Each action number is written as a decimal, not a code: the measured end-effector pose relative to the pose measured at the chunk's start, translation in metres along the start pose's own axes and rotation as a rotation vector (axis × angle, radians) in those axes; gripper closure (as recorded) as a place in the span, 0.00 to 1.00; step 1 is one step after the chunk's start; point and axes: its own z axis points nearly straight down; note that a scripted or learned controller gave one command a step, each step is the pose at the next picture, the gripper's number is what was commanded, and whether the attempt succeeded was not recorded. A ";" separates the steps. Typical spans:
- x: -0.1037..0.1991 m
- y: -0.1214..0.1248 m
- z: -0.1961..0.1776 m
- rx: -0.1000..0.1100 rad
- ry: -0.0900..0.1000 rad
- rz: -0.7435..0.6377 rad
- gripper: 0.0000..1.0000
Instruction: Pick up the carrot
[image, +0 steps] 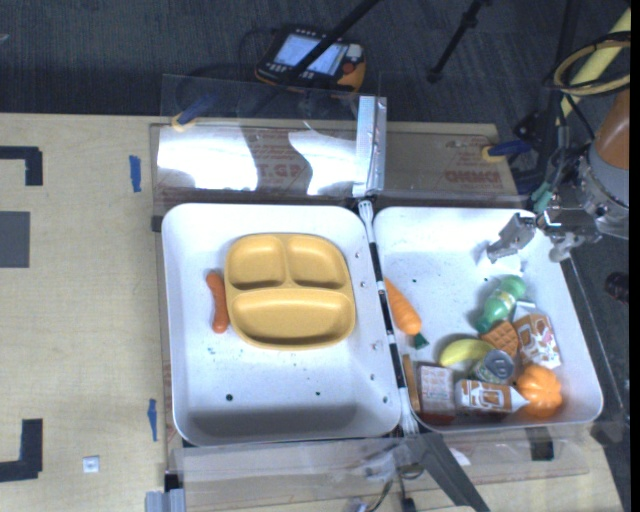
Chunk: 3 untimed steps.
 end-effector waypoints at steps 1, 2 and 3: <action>0.035 -0.057 0.080 -0.002 -0.001 -0.174 0.00; 0.089 -0.076 0.057 0.001 0.000 -0.087 0.00; 0.081 -0.007 0.093 -0.006 -0.003 -0.227 0.00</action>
